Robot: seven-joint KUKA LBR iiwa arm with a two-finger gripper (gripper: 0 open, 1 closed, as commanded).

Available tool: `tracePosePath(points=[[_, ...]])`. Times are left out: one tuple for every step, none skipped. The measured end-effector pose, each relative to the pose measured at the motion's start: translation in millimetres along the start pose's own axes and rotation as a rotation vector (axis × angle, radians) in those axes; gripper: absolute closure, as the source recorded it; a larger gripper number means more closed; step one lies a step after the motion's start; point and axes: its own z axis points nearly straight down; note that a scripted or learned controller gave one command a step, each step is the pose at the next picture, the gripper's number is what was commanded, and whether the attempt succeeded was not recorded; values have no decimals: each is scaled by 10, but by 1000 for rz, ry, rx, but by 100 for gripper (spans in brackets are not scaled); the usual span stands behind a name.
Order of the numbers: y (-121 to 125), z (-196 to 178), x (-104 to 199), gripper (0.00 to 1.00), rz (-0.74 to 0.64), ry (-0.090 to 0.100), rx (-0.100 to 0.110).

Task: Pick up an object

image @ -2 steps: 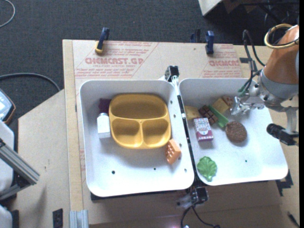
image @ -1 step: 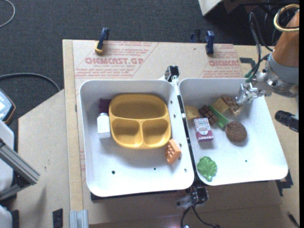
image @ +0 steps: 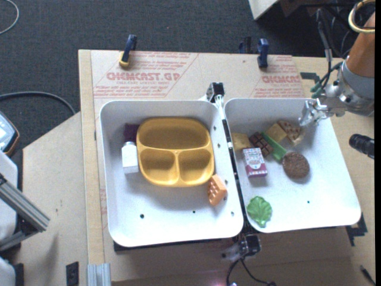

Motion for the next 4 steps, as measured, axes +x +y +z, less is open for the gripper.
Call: tracePosePath(points=[[96,73,571,100,-5,5,7],[123,-37,1168,100,-6,5,4],[-21,54,1111,100,2,3,10],[130,-44,1211,100,0,2,1]])
